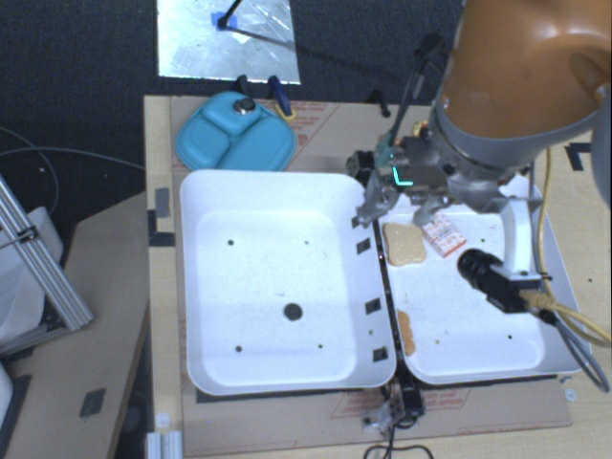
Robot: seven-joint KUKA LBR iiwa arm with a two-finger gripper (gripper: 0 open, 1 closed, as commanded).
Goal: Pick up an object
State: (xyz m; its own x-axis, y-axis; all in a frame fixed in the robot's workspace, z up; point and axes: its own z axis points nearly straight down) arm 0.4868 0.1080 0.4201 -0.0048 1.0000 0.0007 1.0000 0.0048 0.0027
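Left bin (268, 285) and right bin (478, 352): smooth white plastic, low sheen, a soft highlight noted on the rims. Bench top (325, 132): matt brown cardboard. Blue tray (234, 137), upper left of frame: smooth moulded plastic, slightly glossy. Sheet (229, 27) at top: dull, streaked metal. Surrounding floor (67, 65): dark, rough, carpet-like. Arm shell (526, 46), upper right: glossy orange with a broad highlight. Tan slice (404, 244) in right bin: matt, porous-looking.

Your arm (531, 55): orange over grey.
You see a broad glossy orange band, then a grey metal collar below it. At the wrist (421, 165) you have dark fittings, a small green light (399, 177), and thin black cables running up alongside.
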